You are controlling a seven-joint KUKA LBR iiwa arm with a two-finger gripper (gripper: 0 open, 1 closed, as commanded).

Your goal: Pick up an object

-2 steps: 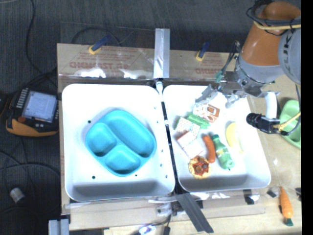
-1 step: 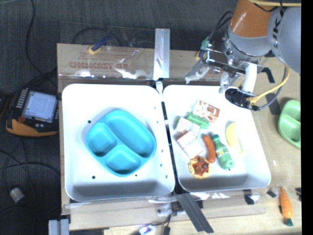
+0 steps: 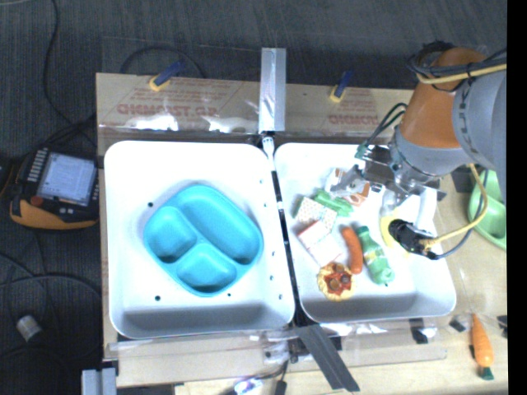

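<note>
Overhead view of two white bins side by side. The arm (image 3: 449,113), grey with an orange band, enters from the right and ends above the upper right part of the right bin (image 3: 428,299). The gripper (image 3: 375,171) hangs over that bin's upper middle; whether it is released or clenched cannot be told from this angle, and no object shows between its tips.

Just left of the gripper and slightly below it lies a cluster of small objects. Nearest is a white and orange packet (image 3: 350,183), touching or almost touching the gripper's lower edge. Beside the packet, further left, lies a green piece (image 3: 332,202), and beyond that a dotted card (image 3: 310,210). Below these, further from the gripper, sit a pink block (image 3: 314,235), an orange sausage (image 3: 353,248) and a green bottle (image 3: 375,259), the last two lying side by side. Lowest in the cluster is a pizza slice (image 3: 335,279), just beside the sausage's lower end.

A black and yellow cable (image 3: 416,239) loops down from the arm, below and to the right of the gripper.

Well to the gripper's left, the left bin (image 3: 123,220) holds a blue tray (image 3: 203,237) with three compartments.
</note>
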